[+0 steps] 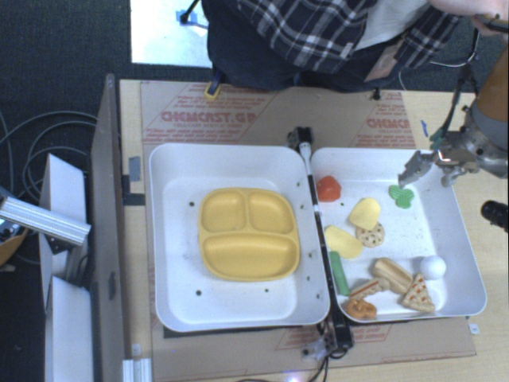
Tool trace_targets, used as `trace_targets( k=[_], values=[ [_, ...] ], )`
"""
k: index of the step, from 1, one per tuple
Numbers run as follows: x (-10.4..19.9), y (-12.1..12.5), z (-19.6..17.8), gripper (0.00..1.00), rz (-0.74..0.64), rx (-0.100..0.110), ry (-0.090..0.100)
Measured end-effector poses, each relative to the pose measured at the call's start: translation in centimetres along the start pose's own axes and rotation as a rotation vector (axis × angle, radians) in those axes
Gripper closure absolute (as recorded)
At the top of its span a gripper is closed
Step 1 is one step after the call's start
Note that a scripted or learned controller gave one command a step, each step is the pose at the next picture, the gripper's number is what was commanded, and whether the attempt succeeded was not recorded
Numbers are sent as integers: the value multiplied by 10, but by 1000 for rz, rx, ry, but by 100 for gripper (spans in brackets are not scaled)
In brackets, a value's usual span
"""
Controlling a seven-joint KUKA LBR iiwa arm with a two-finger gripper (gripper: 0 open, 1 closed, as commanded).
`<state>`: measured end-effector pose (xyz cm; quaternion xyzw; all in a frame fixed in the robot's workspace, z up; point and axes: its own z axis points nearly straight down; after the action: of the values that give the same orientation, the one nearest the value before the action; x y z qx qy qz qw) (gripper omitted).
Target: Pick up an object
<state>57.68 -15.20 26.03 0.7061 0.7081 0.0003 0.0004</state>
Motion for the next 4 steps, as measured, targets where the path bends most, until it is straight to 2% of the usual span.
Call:
trace_targets(
  k=[1, 2, 3, 4],
  values=[
    [9, 33, 126, 0, -5, 2, 1],
    [28, 19, 168, 0, -2, 3, 1],
    [43, -13, 177, 0, -4, 14, -8],
    [17, -91, 173, 0, 6, -4, -1]
  ],
)
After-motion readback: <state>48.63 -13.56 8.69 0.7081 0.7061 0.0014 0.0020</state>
